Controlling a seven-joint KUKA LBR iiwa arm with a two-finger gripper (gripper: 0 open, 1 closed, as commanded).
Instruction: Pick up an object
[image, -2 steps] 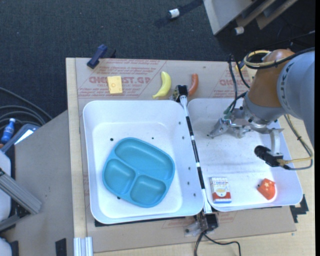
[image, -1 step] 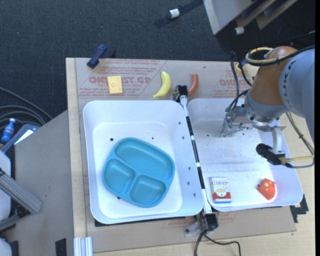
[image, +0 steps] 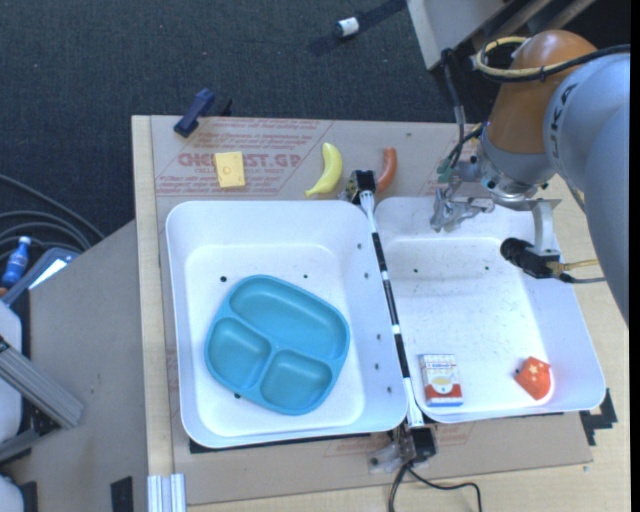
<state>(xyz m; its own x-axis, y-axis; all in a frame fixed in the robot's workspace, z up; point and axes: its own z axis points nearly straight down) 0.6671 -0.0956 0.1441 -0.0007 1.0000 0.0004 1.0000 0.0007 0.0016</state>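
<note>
The tool (image: 452, 212) hangs over the far edge of the right bin (image: 560, 330), at about one o'clock in the view; whether it is open or closed I cannot tell. The nearest pickable things lie toward six o'clock from it: a small carton (image: 440, 380) and, well apart at five o'clock, an orange object (image: 534, 378)

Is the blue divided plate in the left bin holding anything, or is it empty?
Empty. All three compartments of the blue divided plastic plate show bare blue surface, and it lies flat in the left shallow white bin.
</note>
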